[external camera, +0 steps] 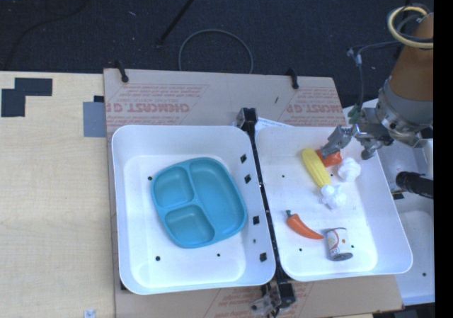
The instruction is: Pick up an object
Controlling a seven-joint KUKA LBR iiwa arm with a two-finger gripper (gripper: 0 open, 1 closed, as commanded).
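In the camera view, the tool point(340, 143) hangs low over the far edge of the right bin point(396, 256), its fingers spread apart and holding nothing, likely lining up for a grab. Just below it lie a yellow corn point(314, 166) and a small red thing point(331, 159), probably its target. The blue plate point(198, 200) sits alone in the left bin point(131, 260).

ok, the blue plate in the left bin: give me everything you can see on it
The blue plate is a light blue divided tray with rounded corners, smooth and plastic-looking. Raised ridges split it into three compartments: two toward the far side, one wider along the near side. It lies flat, right side up, turned at a slight angle to the bin walls, roughly at the middle of the left bin. All three compartments hold nothing. It rests on the bin floor, apart from the walls, and nothing else touches it.
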